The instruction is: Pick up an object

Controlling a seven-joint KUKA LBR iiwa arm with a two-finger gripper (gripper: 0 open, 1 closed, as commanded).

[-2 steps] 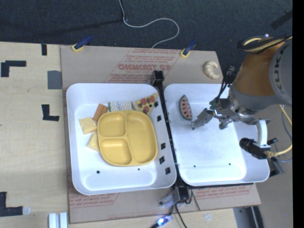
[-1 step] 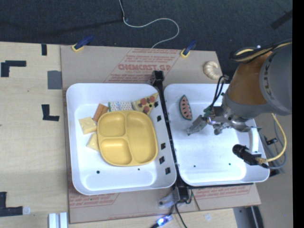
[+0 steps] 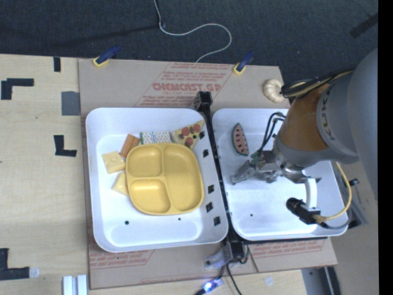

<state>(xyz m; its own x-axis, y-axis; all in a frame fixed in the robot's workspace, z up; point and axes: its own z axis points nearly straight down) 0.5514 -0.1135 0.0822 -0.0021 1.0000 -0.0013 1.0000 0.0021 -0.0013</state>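
— Dark carpet (image 3: 73, 17) fills the far part of the scene, with a white cable (image 3: 196, 32) looping across it. What's nearer?

— A pale wooden bench (image 3: 37, 183) with black tape marks, and on it a brown cardboard sheet (image 3: 178, 85) printed in red, clipped at its far edge by two blue-and-yellow clamps (image 3: 105, 56).

— And the arm?

— The grey arm (image 3: 350, 115) comes in from the right, its orange band (image 3: 304, 125) just above the wrist. It bends down over the right bin (image 3: 276, 223), with the gripper (image 3: 241, 174) pointing left, low over the bin floor, close to the left wall.

— Are the jaws closed on something?

— I cannot tell; the tip is a dark grey blur against the white, and nothing shows between the fingers.

— What is in that bin?

— A watermelon slice (image 3: 239, 139), red with a dark rind, lies at the far left of it, just beyond the gripper and apart from it.

— And the left bin (image 3: 153, 235)?

— A yellow divided plate (image 3: 164, 178) sits in the middle. Along its far and left edges lie small toy foods: a pizza slice (image 3: 190, 133), a brown bar (image 3: 129, 144), a tan cracker (image 3: 113, 162) and a pale wedge (image 3: 120, 185) partly under the plate.

— Anything else?

— A small cream-coloured object (image 3: 272, 90) rests on the cardboard beyond the right bin.
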